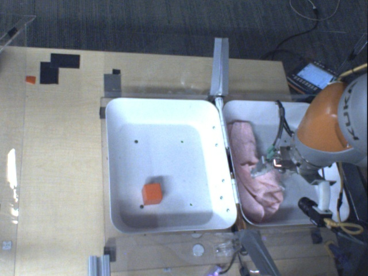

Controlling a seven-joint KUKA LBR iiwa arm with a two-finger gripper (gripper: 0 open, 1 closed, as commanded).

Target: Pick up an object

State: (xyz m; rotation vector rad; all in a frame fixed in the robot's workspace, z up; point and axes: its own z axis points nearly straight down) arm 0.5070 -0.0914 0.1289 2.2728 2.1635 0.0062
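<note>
Pink cloth (253, 168) lies bunched against the jaws

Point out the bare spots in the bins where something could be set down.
The left bin is mostly bare floor; just an orange block sits near its front. The right bin is crowded: a pink cloth runs along its left wall, with the gripper at it.

The worktop (57, 171) is pale beige wood with some black squares (56, 66) and one small orange mark (30, 80) near its far left corner. Both bins are white: the left bin (167, 117) has an orange cube (152, 194), the right bin (259, 112) has a soft pink cloth (253, 168). The arm (330, 125) is grey with an orange band. The floor (144, 10) is dark grey.
</note>
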